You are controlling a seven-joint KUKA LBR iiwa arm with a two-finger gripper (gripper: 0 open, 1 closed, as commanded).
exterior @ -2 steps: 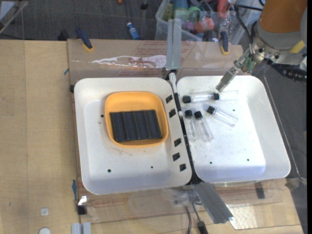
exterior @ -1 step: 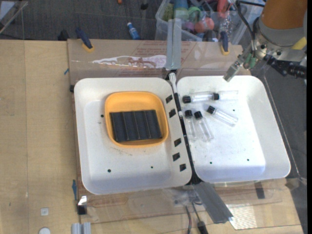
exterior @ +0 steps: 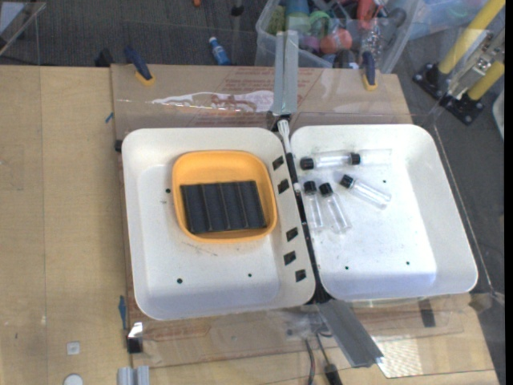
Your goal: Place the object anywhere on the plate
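An orange plate [exterior: 224, 165] with rounded corners lies in the left white bin [exterior: 152, 287]. A black ridged insert [exterior: 223, 207] covers most of the plate's floor. Several clear vials with black caps lie in the upper left part of the right white bin [exterior: 401, 255]. One vial [exterior: 330, 160] lies crosswise near the far wall. Another vial [exterior: 366, 190] lies at a slant to its right. Two more vials [exterior: 333, 208] lie side by side, caps pointing away, close to the divider between the bins.
A row of small black clips [exterior: 289, 233] runs along the divider between the bins. A clear box of colourful items [exterior: 337, 14] stands behind the bench. Yellow-and-black equipment [exterior: 469, 46] sits at the back right. A grey bracket [exterior: 353, 339] sticks out at the front.
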